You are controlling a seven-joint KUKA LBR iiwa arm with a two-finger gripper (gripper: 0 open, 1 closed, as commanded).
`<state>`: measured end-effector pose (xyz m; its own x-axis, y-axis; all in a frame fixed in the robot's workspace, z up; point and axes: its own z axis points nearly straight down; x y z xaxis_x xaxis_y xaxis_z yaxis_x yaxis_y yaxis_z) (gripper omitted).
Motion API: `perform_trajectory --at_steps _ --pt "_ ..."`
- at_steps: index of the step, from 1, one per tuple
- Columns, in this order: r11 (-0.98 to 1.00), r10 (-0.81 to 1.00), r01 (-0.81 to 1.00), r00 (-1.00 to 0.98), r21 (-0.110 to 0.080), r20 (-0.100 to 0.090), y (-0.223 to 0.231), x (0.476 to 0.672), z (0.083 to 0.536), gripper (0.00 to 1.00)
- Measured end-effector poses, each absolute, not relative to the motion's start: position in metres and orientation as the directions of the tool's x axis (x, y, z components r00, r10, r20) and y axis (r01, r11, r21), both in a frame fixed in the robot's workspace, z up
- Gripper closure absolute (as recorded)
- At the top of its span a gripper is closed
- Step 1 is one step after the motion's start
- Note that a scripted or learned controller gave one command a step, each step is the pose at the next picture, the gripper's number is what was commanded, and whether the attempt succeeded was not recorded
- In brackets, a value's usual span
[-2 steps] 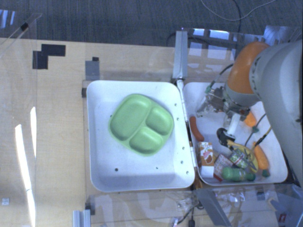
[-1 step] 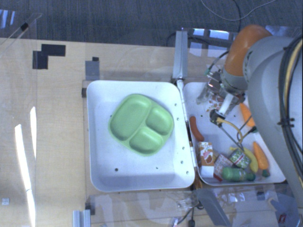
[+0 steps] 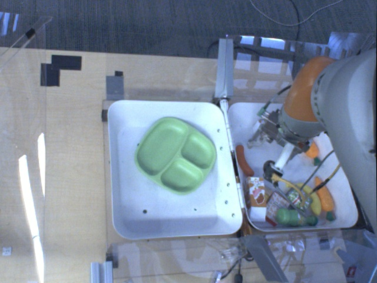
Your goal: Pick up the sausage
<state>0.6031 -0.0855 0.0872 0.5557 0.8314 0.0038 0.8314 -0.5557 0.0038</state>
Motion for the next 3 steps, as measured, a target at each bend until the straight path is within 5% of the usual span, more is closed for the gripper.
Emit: perform_trajectory --at_steps 1,2,3 --pt "-0.711 0.703 0.703 0.711 -0.020 -0.009 -0.084 0.666 0.087 0.00" --pt "-0.870 0.492 0.492 0.870 0.001 0.003 -0.131 0.615 0.086 0.00" --pt "-0.932 0.362 0.362 0.932 0.000 -0.001 -0.090 0.661 0.087 0.00"
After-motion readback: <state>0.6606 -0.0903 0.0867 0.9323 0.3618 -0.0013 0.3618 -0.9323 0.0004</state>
